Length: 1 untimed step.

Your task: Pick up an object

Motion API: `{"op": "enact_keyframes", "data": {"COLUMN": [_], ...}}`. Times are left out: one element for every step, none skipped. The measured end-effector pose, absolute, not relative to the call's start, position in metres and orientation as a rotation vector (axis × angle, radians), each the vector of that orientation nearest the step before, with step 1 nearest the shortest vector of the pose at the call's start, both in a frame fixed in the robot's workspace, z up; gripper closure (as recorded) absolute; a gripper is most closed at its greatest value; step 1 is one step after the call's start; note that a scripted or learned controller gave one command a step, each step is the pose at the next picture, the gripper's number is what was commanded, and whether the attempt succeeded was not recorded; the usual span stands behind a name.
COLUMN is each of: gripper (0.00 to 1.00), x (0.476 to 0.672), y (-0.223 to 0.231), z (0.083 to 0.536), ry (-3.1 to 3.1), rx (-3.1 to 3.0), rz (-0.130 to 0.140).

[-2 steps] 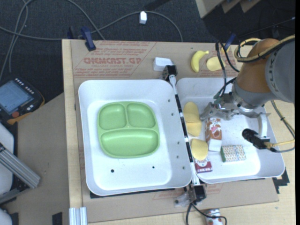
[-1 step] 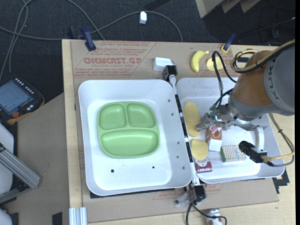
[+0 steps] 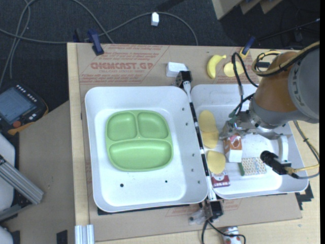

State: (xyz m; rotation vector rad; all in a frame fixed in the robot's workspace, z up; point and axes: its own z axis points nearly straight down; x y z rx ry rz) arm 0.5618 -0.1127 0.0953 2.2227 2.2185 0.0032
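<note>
Two white bins: left bin (image 3: 96, 136) holds a green tray (image 3: 138, 140), right bin (image 3: 213, 93) small items; gripper (image 3: 234, 131) state unclear.

Your gripper (image 3: 234, 131) sits low in the right bin (image 3: 284, 184).
Just beneath it you see a small carton (image 3: 233, 147); two yellow pieces (image 3: 207, 127) lie to its left, the green divided plate (image 3: 138, 140) well beyond.

Left bin (image 3: 96, 136) holds a green divided plate (image 3: 138, 140), three compartments, lying flat near centre. Bench top is a brown board (image 3: 122, 65) with red printed lettering. Yellow banana (image 3: 215, 65) lies on the board behind the right bin. Blue clamp (image 3: 95, 41) at board's far left corner.
</note>
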Motion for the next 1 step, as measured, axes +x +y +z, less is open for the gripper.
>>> {"op": "enact_keyframes", "data": {"gripper": [1.0], "x": [0.5554], "y": [-0.0189], "z": [0.1847], "ry": [2.223], "rx": [2.22], "rz": [0.001]}}
